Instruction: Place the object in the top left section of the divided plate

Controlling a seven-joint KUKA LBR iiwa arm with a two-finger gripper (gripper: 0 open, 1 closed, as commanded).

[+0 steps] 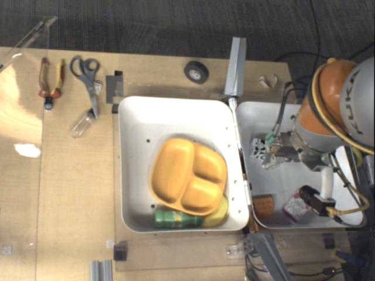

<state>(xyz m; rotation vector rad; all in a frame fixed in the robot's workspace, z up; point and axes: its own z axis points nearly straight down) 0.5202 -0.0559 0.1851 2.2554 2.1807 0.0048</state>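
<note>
Dark carpet runs behind a pale wooden desk [70,204] that carries two shallow white bins side by side. Scissors [88,81] and red-handled pliers [50,82] lie on the bare wood to the left, and a roll of black tape [196,71] sits near the back edge.

The left bin [135,157] holds the yellow divided plate [188,174], tilted and resting partly on a green bottle [173,218] and something yellowish at the bin's front wall. All three sections of the plate look bare.

Over the right bin [281,180] hangs the grey arm [345,110] with its orange band, and the pincer [270,150] reaches low toward the bin's left side. From where I stand I cannot tell whether it is released or clenched, nor whether anything is in it (glare and cables muddle that spot). A small brown block [263,204] and a purple packet [297,206] lie near the front of that bin; either may be the object meant.

To do this well, I'd judge the grasp needs confirming with a clean lift first. Then carry high over the divider between bins, and release low above the top left section, since the tilted plate could let a dropped piece slide off.
</note>
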